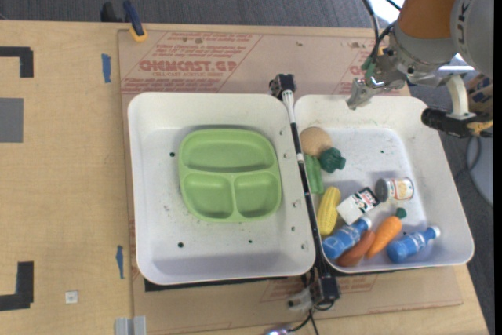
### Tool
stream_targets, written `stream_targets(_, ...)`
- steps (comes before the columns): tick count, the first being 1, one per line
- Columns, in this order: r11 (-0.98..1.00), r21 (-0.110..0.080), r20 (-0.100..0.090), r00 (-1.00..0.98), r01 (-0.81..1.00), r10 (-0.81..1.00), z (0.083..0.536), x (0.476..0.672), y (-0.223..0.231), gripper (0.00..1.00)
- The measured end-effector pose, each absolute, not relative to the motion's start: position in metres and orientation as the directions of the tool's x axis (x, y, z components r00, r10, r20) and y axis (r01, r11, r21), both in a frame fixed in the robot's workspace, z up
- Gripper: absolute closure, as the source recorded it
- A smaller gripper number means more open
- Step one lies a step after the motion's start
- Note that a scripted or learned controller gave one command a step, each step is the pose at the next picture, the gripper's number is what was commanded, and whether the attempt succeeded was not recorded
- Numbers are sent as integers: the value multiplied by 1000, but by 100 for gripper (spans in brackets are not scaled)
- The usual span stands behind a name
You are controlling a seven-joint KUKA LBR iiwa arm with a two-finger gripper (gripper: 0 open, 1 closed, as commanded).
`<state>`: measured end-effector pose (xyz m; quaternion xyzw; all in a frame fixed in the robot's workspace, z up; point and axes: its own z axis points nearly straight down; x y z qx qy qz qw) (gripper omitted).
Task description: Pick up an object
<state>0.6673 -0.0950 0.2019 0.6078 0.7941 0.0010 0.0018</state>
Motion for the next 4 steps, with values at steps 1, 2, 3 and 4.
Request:
stream_targets(1, 261, 4, -2, -261, 965, 965, 202, 667, -95, 0)
stream_targets(2, 359, 3, -1, -359, 933, 933, 86, 601, -119, 0)
stream_targets(3, 361, 2, -1, -361, 933, 933, 86, 519, -125, 0)
stream_targets(4, 359, 9, -6, -359, 933, 933, 97, 521, -125, 100)
